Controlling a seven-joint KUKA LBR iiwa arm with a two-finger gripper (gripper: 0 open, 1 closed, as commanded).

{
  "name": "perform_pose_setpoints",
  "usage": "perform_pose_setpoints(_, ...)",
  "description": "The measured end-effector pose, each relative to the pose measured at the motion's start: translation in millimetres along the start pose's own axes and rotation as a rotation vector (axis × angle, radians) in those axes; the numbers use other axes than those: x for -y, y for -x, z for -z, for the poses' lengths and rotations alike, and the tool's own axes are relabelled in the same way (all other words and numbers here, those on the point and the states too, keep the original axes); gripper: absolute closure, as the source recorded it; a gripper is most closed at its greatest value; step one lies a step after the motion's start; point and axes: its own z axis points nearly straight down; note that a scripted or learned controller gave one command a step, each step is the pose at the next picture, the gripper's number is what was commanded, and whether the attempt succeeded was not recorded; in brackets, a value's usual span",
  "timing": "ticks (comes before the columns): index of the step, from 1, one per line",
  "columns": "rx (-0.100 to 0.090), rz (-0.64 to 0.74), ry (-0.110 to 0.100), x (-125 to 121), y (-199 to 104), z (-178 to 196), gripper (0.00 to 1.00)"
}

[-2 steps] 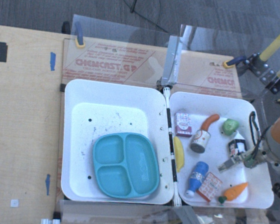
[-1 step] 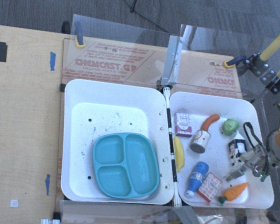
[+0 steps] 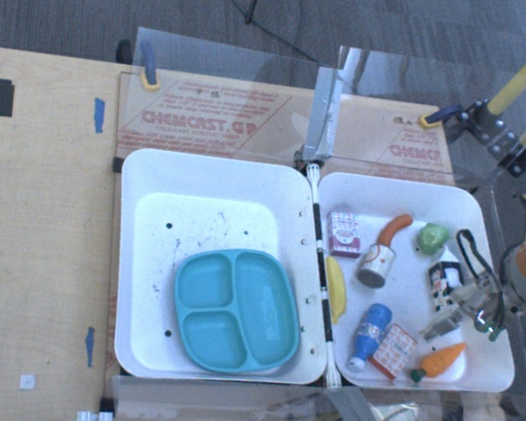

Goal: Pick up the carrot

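At the right bin's [image 3: 510, 280] far right side the pincer [image 3: 454, 316] hangs just above the carrot [image 3: 441, 358]; whether it is released or clenched I cannot tell, a blur of metal and cable; the carrot lies in the near right corner, not yet lifted; the grasp remains; the arm is cut off.

Wooden bench [image 3: 31, 254] with 2 white bins [image 3: 137, 238] side by side
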Motion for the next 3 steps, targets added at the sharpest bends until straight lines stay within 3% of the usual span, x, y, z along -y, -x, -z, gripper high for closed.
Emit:
perform_pose_setpoints(1, 0.019, 0.150, -0.009, -3.1, -5.5, 0.7, 0.00)
perform_pose_setpoints(2, 0.003, 0.132, 0.001, 2.5, 3.4, -0.4, 0.00)
perform_pose_setpoints(3, 0.012, 0.197, -0.004, 2.3, 1.7, -0.1, 0.00)
